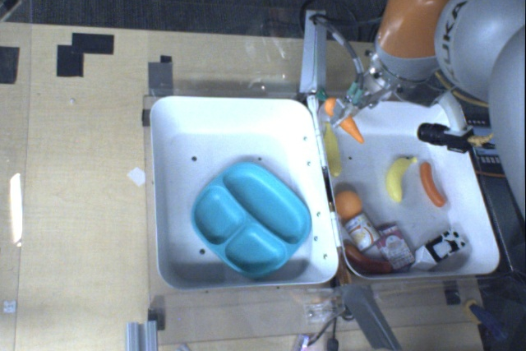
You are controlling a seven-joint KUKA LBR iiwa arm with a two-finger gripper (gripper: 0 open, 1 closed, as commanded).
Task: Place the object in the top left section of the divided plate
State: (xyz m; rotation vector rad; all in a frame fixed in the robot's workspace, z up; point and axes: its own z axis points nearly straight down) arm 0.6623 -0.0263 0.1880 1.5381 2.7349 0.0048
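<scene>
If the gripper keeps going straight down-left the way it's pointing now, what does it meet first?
Probably the carrot just below the gripper, near the top left corner of the right bin. Beyond it lies a yellow piece by the bin wall. Depth is unclear.

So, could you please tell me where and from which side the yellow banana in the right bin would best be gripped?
Grip the yellow banana around its middle, coming straight down from above. It lies flat on the floor of the right white bin, running near-far, with bare floor on both long sides, so closing across its narrow width looks safest. The red sausage beside it lies apart.
</scene>
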